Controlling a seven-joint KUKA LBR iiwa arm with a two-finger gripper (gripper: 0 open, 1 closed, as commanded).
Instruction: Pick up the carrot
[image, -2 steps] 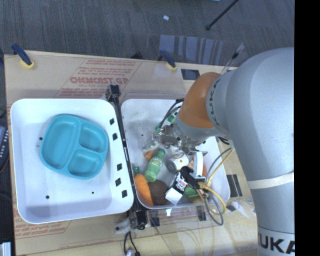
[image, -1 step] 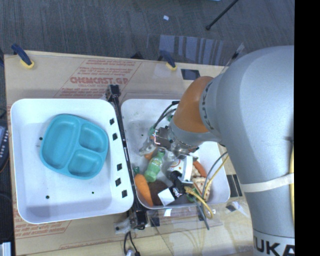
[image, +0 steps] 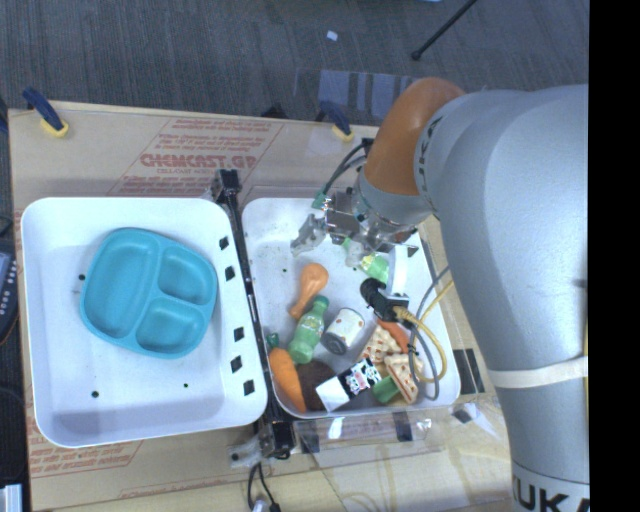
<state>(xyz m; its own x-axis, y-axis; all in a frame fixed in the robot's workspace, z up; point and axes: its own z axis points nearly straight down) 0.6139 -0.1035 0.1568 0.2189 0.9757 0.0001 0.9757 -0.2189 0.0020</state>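
Two white bins sit on a tan cardboard sheet (image: 200, 150) printed with faded red lettering. The left bin (image: 50, 330) holds a turquoise blue divided plate (image: 148, 290). The right bin (image: 270, 250) holds an orange carrot (image: 285, 378), a pale orange drumstick-shaped toy (image: 310, 288), a green bottle (image: 308, 332), a white and grey can (image: 345, 329), a dark brown block (image: 318, 381), a black-and-white patterned piece (image: 361, 379) and a tan waffle-like piece (image: 395, 368). The arm (image: 510, 250) is pale grey with an orange band (image: 400, 135). Blue clamps (image: 45, 112) with yellow tips grip the cardboard's far edge. The floor beyond is dark grey carpet (image: 150, 50)
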